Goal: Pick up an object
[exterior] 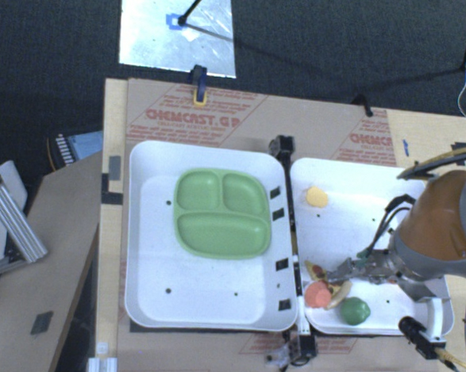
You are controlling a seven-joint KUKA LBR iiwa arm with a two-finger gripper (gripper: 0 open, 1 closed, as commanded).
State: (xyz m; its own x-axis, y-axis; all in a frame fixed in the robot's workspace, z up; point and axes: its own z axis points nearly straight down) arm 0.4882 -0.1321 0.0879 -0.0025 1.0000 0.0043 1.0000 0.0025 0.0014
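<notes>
The right bin (353, 178) holds a small yellow piece (317, 197) near its back left. In its front left corner lie a red round piece (318, 294), a green ball (355, 311) and a thin yellow-brown item (338, 289) between them. My gripper (343, 270) reaches in from the right, low over the bin floor. Its tip sits just behind the red piece and the yellow-brown item, close to both. I see nothing lifted off the floor.
The left bin (147, 215) carries a green divided plate (221, 213). A ridge (287, 225) with black clips separates the two bins. The arm's grey and orange body (441, 227) covers the right bin's right side.
</notes>
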